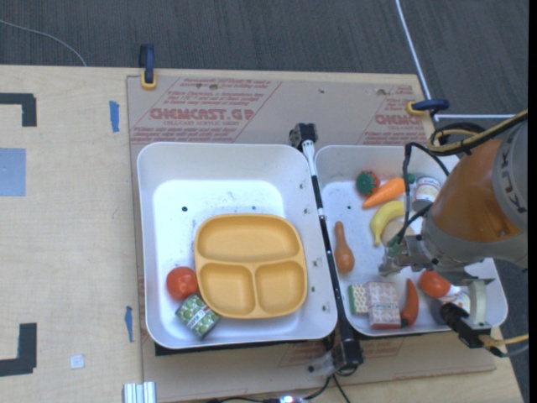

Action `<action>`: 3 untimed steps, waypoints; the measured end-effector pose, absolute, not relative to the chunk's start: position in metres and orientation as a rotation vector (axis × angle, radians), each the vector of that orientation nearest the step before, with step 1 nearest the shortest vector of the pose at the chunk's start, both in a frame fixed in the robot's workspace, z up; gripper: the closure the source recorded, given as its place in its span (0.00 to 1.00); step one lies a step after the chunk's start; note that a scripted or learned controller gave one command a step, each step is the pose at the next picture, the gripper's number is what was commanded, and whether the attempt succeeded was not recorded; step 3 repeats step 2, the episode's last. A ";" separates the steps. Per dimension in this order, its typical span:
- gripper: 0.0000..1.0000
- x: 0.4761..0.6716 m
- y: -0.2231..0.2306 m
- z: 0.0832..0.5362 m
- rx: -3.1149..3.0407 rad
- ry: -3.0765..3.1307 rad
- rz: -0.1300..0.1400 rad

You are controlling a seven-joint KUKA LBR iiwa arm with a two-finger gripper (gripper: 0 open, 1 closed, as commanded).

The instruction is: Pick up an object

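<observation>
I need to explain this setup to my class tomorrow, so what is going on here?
A grey robot arm with an orange band reaches in from the right over the right white bin, which holds toy food: an orange carrot, a yellow banana and a red tomato. Its gripper is low among them; no grasp is visible. The left white bin holds a yellow divided plastic tray.
</observation>
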State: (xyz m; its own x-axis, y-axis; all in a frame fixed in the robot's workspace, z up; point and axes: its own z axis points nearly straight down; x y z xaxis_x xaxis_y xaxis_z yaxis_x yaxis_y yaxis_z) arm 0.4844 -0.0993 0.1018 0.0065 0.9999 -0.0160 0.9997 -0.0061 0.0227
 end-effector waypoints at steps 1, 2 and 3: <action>0.00 0.484 -0.099 0.102 2.209 2.195 0.007; 1.00 0.485 -0.099 0.112 2.207 2.194 0.009; 1.00 0.485 -0.099 0.112 2.207 2.194 0.009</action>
